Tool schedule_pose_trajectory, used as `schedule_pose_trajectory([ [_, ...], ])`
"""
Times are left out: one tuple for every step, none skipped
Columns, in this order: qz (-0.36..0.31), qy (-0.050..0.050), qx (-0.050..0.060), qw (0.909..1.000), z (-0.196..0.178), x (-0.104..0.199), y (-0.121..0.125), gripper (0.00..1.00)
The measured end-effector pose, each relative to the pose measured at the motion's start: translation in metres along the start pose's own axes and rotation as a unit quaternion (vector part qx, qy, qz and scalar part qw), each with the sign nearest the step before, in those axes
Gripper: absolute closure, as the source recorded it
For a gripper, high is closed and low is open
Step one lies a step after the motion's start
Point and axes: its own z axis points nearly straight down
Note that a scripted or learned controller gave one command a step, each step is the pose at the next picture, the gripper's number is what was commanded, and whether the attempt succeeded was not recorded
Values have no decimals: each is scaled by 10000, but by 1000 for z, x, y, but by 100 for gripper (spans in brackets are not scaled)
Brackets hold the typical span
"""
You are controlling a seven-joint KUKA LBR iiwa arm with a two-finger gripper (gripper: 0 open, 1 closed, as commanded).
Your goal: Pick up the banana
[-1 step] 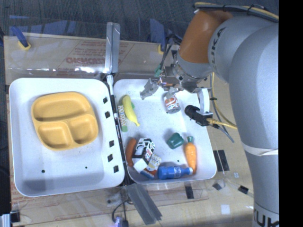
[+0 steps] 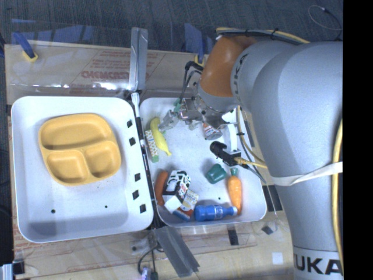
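Gripper (image 2: 178, 114) hangs over the far left part of the right bin (image 2: 252, 210), close to the far edge. Can't tell how wide it is; the wrist and metal parts blur together from this angle. Nothing seen held.

Banana (image 2: 161, 137) lies flat in the right bin along its left wall, in the far half, long axis running far to near. Its far end sits just beside the gripper, on the gripper's left wall side; can't tell if they touch. A striped packet (image 2: 151, 145) lies against the banana, between it and the left wall.

Near left corner of the right bin: a red-orange sausage-like thing (image 2: 161, 186) by the wall, a black-and-white toy (image 2: 178, 182) just beside it, and a small printed card (image 2: 189, 199) overlapping the toy's near side. Blue bottle (image 2: 213, 213) lies on its side along the near edge. Carrot (image 2: 234, 192) lies by the right wall, tip toward the near edge, touching the bottle's cap end. Small teal cup (image 2: 215, 172) sits mid-bin, near the carrot's green top.

Left bin (image 2: 35, 220) holds a yellow divided plate (image 2: 79, 147), set toward its far left part.
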Motion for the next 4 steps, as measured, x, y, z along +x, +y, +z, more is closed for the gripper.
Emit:
schedule_pose_trajectory([
  [-24, 8, 29, 10000, -8, 1, -1, 100],
  [-25, 6, 30, 10000, -8, 1, -1, 0],
  [150, -12, 16, 9999, 8, 3, 6, 0],
  [125, 7, 17, 9999, -1, 5, 7, 100],
])
